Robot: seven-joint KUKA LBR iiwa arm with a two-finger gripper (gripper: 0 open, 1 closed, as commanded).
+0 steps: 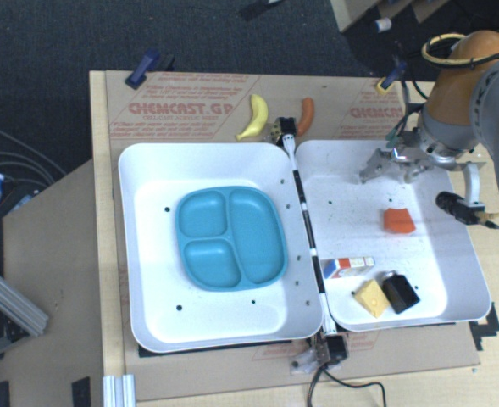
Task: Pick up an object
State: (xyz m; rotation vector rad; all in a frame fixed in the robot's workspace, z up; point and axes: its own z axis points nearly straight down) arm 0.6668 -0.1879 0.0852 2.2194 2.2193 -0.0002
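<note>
Nearest the camera, in the right bin (461,261), three small things lie along the front wall. A black block (400,293) sits tilted, touching a yellow wedge (370,298) on its left. Just behind the wedge, a small red, white and blue carton (348,266) lies flat near the divider between the bins.

The left bin (139,227) holds a blue divided plate (230,236) with three compartments, lying flat near the bin's middle and set slightly askew.

Farther back in the right bin, an orange-red block (399,220) rests alone on the white floor, well apart from the group at the front.

Beyond it, near the back of the right bin, the gripper (395,165) hangs low over the floor. Its grey fingers (371,169) are splayed apart and nothing sits between them; the orange-red block lies near it, toward the camera and clear of the fingers. The grey arm (474,100) with its orange band reaches in from the right above the bin's far corner.

Behind both bins, on the brown board (181,104) printed with red lettering, a yellow banana (254,118) and an orange sausage-shaped thing (305,115) lie close to the back walls, either side of a small black clamp. A blue clip (143,69) grips the board's far left edge.
</note>
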